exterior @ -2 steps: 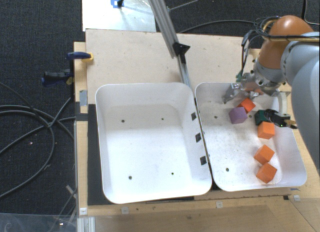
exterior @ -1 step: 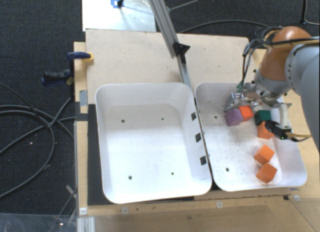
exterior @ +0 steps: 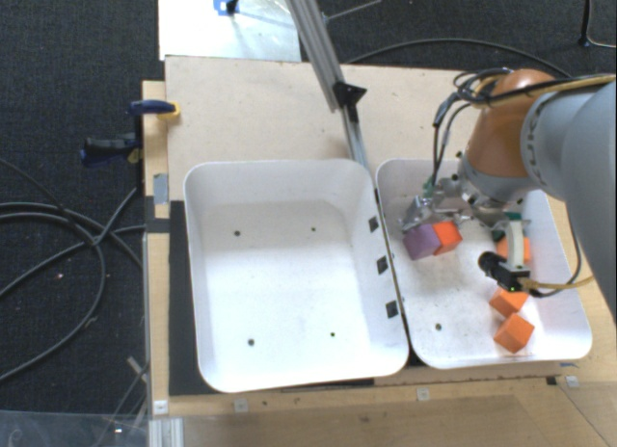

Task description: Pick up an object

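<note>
The two-finger gripper (exterior: 431, 216) hangs over a purple foam block (exterior: 419, 242) touching an orange foam cube (exterior: 446, 236), in the right white bin (exterior: 549, 339) near its left wall. Its state cannot be told. Descending here, it may catch both blocks and shove rather than grasp.

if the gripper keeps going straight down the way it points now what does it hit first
Most likely the purple block, which lies right under the gripper, touching an orange block in the right bin. Depth is hard to judge from this slanted view.
</note>
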Tool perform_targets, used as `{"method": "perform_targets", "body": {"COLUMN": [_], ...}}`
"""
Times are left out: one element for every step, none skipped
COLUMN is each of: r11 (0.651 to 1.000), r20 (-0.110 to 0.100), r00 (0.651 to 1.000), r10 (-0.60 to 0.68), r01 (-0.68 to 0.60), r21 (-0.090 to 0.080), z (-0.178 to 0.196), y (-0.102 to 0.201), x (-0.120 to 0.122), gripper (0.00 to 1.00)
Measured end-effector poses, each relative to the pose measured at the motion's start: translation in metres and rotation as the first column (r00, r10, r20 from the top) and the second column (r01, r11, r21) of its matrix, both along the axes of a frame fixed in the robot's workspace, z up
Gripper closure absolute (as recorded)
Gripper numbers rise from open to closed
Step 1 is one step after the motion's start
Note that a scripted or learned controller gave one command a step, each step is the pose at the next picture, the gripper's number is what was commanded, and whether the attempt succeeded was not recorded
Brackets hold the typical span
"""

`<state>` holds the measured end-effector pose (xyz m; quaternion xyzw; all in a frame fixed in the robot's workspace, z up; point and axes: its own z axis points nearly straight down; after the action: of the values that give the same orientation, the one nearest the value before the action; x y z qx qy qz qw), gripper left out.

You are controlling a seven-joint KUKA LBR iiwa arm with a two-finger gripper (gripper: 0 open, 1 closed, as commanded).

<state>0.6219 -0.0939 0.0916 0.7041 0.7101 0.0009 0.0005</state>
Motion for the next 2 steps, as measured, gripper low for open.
{"method": "perform_targets", "body": {"r11": [1.000,1.000], "r20": [-0.001,-0.001], "r00": [1.000,1.000], "r10": [-0.006,-0.007], "r01": [0.006,0.007], "r21": [-0.001,-0.001], "z": [-0.001,-0.001], "y": [0.009,0.011], "x": [-0.016,-0.043], "gripper": [0.00,0.00]}}
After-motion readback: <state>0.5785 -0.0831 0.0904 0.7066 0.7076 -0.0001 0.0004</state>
